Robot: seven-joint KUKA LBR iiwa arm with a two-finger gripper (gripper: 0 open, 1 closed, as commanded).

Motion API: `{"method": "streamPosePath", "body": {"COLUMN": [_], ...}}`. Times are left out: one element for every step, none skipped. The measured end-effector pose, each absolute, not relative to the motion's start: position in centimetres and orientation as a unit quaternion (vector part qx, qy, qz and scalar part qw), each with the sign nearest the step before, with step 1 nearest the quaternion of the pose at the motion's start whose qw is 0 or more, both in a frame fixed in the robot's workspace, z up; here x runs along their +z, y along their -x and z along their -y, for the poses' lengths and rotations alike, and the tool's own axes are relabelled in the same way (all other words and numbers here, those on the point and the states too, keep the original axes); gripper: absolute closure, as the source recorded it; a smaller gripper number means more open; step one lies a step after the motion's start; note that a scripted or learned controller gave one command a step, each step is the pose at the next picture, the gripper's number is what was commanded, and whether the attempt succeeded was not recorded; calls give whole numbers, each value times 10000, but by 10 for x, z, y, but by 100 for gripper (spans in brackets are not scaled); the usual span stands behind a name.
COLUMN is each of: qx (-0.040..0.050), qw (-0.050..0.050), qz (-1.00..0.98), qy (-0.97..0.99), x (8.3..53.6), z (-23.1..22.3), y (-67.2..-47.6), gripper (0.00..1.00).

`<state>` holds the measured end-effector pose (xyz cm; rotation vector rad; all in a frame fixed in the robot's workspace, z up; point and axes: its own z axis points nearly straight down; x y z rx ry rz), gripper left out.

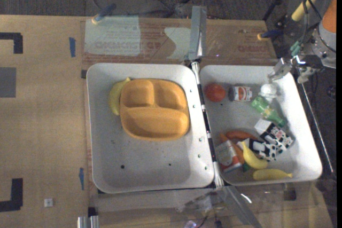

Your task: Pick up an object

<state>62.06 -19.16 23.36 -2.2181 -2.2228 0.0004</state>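
The right bin (307, 131) holds an orange ball (215, 92), a small can (241, 94), a green bottle with a white cap (268, 100), a black-and-white patterned toy (276, 142), an orange carrot-like piece (238, 135), an orange-and-white box (229, 153) and two yellow bananas (253, 157) (272, 174). My gripper (291, 69) hangs over the bin's far right corner, above and to the right of the green bottle. It is open, with nothing between its fingers.
The left bin (139, 168) carries an orange divided tray (155, 108) with a yellow banana (114, 96) against its left side. A metal divider (202, 115) separates the bins. Cables and stand legs lie beyond the bench's far edge.
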Motion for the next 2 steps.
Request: {"method": "streamPosePath", "body": {"qx": [5, -7], "qw": [13, -39], "qz": [6826, 8044], "qy": [7308, 5940], "x": [243, 293], "z": [189, 220], "y": [-605, -620], "gripper": [0, 0]}}
